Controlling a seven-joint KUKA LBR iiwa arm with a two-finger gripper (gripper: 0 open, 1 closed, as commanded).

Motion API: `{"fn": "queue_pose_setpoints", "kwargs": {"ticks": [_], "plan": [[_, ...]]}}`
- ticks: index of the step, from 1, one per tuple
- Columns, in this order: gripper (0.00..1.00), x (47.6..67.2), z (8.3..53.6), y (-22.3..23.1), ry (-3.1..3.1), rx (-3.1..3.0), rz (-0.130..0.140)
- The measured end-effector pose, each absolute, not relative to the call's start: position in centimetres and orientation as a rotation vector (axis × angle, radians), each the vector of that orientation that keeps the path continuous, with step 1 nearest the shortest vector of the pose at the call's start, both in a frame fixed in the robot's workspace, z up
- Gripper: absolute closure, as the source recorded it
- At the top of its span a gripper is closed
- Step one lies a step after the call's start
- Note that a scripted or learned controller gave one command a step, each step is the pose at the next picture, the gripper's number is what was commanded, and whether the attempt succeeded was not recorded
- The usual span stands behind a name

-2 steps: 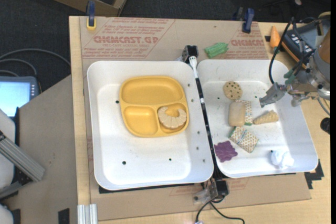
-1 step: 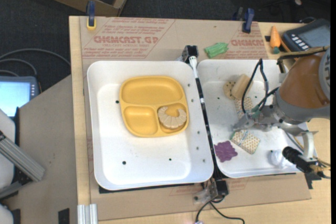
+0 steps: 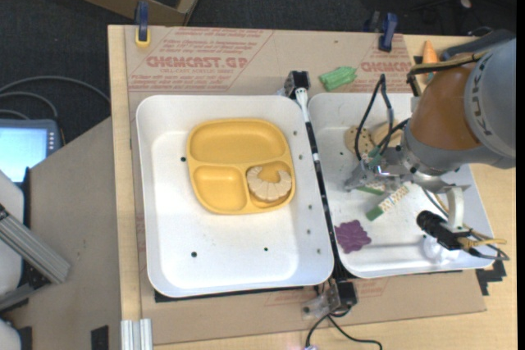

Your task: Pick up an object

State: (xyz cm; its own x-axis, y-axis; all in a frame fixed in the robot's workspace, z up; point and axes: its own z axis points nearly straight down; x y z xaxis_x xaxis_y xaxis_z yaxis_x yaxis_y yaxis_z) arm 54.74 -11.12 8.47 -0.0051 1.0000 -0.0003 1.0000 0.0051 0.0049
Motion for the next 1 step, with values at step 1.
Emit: {"fn": "queue_pose_setpoints", "kwargs": {"ticks": [1], "plan": [[0.0,55.53,8.5,-18.56,2.212,2.222,-0.003]]}}
